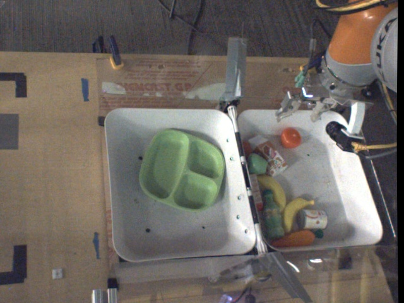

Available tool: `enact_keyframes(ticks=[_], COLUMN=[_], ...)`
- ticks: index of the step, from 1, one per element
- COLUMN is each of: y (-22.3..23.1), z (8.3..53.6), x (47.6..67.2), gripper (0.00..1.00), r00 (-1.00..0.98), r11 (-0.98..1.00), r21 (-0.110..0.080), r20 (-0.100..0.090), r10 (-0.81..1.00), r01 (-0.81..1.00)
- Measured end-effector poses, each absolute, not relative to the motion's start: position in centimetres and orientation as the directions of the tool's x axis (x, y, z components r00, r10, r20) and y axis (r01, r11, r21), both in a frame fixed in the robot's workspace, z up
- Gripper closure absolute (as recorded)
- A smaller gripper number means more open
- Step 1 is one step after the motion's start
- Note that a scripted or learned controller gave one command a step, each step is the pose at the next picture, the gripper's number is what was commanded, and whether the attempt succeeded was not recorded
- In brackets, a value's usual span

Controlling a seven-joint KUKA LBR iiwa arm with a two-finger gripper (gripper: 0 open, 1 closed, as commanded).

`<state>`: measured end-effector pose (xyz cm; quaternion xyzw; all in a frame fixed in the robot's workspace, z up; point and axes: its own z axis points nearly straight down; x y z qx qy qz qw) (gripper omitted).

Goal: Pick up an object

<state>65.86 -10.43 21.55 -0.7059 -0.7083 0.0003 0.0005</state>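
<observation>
A: Camera view from above the bench: where is the gripper (305, 108)?

B: Upper right of the frame, over the far rim of the right bin (353, 188). The arm (363, 30), grey with its orange band, comes in from the right edge. Two pale fingers (287, 109) point left and down, set apart with bare bin rim between them, so the pincer stands wide and grips nothing

A: And the things to pick?

B: All in the right bin, mostly along its left wall. A small orange ball (290, 137) lies just below the gripper, apart from it. Left of that, a red-and-white carton (270, 156) lies tilted, touching a green round thing (257, 163). Lower, a yellow banana (273, 189), a green bottle (272, 214) and a second banana (294, 211) crowd together. A small white can (313, 219) lies on its side beside that banana, and an orange carrot (293, 238) rests against the near wall at the lower right

A: The left bin (126, 213)?

B: It holds a light green divided tray (183, 168), three compartments, turned at a slant, in the middle of the frame
</observation>
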Motion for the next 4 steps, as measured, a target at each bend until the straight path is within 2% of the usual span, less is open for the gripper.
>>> enact_keyframes(ticks=[1, 2, 3, 4], y=[-11.1, -10.5, -10.8, -10.9], z=[9.6, 8.9, 10.0, 22.1], x=[66.4, 61.2, 61.4, 61.8], gripper=[0.00, 0.00, 1.00, 1.00], r00=[0.019, 0.006, 0.009, 0.126], r11=[-0.018, -0.006, -0.009, -0.126], r21=[0.004, 0.008, 0.014, 0.002], r20=[-0.001, -0.001, -0.006, -0.001], r10=[1.000, 1.000, 1.000, 0.992], r01=[1.000, 1.000, 1.000, 0.992])
